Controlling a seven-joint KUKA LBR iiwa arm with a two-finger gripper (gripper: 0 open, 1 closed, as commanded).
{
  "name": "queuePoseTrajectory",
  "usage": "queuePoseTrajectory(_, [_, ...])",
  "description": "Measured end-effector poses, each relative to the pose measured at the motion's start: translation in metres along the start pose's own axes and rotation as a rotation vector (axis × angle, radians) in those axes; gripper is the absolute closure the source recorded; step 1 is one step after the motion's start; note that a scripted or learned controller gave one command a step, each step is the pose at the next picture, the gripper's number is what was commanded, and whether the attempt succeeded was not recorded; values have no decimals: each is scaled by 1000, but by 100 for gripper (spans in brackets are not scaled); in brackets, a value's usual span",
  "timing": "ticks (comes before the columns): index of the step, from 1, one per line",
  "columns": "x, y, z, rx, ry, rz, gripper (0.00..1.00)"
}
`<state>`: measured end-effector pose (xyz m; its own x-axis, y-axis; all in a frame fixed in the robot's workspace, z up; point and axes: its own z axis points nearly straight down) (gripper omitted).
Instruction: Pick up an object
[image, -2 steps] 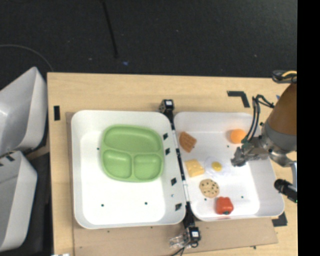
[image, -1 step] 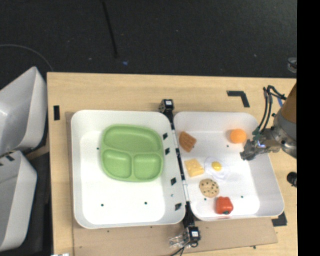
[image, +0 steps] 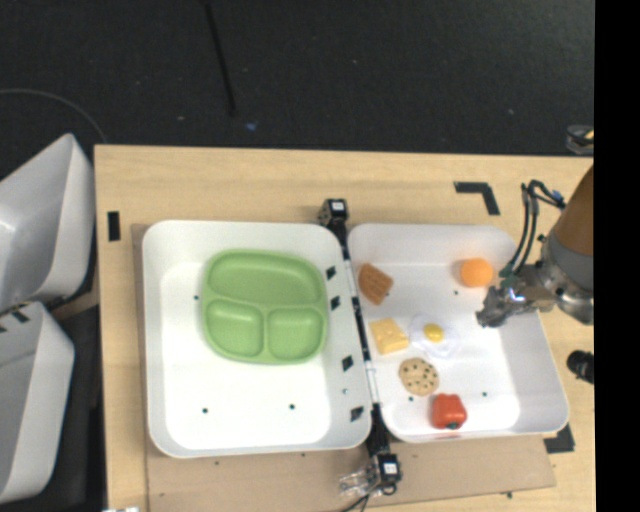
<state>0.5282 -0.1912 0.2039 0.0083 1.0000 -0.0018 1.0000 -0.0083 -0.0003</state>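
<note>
1. Below us we see a pale wooden surface (image: 250, 180) carrying 2 shallow white bins side by side.
2. We find the left bin (image: 170, 400) holding 1 green divided plate (image: 265, 305), which has 3 compartments and lies flat in the bin's upper middle.
3. We count 5 small objects in the right bin (image: 530, 390), any of which could be picked up.
4. We see an orange ball (image: 475, 271) near the far wall of the right bin, just beside the hand.
5. We see a brown, bread-like piece (image: 375, 283) close to the divider between the 2 bins, toward the far side.
6. We see a yellow cheese-like block (image: 389, 336) nearer the middle, with a small yellow item (image: 433, 332) just to its right, resting on what looks like a bit of clear wrap.
7. We see a round cookie (image: 418, 376) nearer the front, and a red object (image: 448, 411) just beyond it against the bin's near wall.
8. We see the arm (image: 572, 250) reaching in from the right, its hand (image: 495, 310) hanging over the right side of the right bin, just below the orange ball.
9. We cannot tell how far the hand is spread, since its tips are blurred and dark; we see nothing gripped in it, and all 5 objects lie on the bin floor.
</note>
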Motion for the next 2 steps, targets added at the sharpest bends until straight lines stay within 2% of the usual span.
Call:
queuePoseTrajectory(1, [56, 5, 2, -1, 3, -16, 100])
queuePoseTrajectory(2, [107, 11, -17, -4, 3, -16, 100])
